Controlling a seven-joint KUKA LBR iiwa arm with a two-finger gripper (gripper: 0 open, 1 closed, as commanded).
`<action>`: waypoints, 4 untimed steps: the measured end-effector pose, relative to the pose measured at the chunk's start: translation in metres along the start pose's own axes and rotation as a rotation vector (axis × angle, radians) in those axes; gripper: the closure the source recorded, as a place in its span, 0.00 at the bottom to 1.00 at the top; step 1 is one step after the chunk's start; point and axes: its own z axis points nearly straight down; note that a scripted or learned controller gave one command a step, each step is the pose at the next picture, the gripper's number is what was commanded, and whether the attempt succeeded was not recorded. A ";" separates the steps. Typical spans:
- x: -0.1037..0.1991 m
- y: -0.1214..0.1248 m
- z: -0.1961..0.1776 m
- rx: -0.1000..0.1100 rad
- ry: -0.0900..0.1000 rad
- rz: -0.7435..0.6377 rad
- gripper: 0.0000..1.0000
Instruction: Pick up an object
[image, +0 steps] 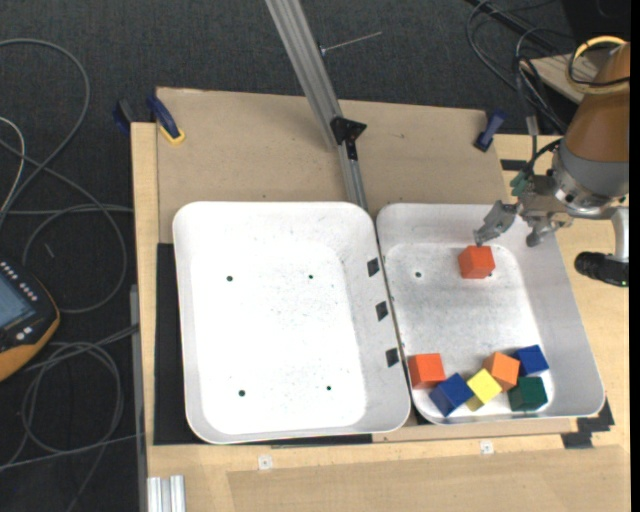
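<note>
No text, label, brand, number or sign could be read anywhere in the view. The blocks showed plain coloured faces without lettering, the bins were unmarked white, and the handheld device at the left edge was too small and blurred for anything on it to be made out.

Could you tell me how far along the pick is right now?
Nothing is picked yet. The gripper hangs open just above the right bin's far end, beside a lone orange block resting on the bin floor. Closing on a block and lifting remain; six others sit along the near edge.
</note>
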 end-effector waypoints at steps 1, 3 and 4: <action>0.008 -0.006 0.059 0.003 0.002 0.000 0.00; 0.009 -0.005 0.073 -0.006 0.000 0.000 1.00; 0.011 -0.003 0.008 -0.012 -0.003 -0.001 1.00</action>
